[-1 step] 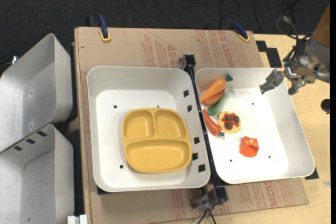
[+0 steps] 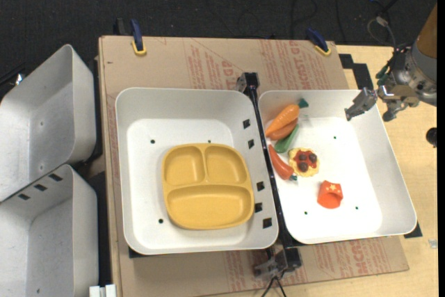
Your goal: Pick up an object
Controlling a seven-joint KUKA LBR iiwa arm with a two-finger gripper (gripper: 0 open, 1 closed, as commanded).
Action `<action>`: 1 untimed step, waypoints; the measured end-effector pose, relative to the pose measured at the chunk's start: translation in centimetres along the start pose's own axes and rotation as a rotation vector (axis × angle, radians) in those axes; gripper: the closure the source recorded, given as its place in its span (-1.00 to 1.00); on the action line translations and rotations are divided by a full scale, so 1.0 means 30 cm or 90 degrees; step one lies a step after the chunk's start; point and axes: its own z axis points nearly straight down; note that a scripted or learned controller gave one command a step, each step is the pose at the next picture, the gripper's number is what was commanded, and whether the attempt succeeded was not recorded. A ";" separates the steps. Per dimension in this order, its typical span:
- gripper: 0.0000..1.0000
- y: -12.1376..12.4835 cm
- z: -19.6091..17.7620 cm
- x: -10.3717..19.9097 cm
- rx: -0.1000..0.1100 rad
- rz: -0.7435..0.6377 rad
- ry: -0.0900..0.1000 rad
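Overlapping toy vegetables (image 2: 284,139), outlines hard to separate

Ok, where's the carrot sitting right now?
The carrot lies in the right bin, near its top left corner by the divider, just above the green pepper and the red chili.

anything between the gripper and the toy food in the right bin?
Nothing visible. The gripper sits at the right bin's upper right rim. Bare white floor lies between it and the carrot, the small pizza and the red pepper piece. The yellow tray is in the left bin.
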 end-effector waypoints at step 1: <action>-1.00 0.022 0.159 -0.019 0.002 0.001 0.000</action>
